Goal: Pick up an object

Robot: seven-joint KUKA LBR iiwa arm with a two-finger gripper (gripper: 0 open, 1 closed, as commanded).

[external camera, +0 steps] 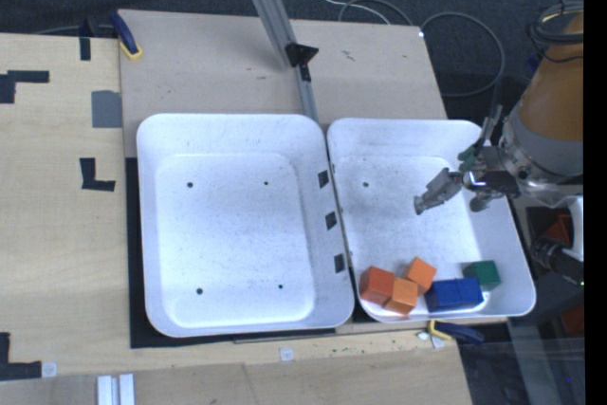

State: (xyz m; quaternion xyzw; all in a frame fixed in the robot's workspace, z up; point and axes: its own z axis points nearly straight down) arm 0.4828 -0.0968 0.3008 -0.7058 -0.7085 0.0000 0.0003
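Arm [555,109] is reaching in from the right, its orange band sitting above a grey wrist at the right bin's [398,139] right rim. Gripper [432,194] is pointing left and slightly down over the bin's middle, well above the bin's near edge. Its dark fingers [438,186] are lying close together, nothing showing between them.

Glossy white plastic bins [232,133]; bench [57,109] seemingly wood.
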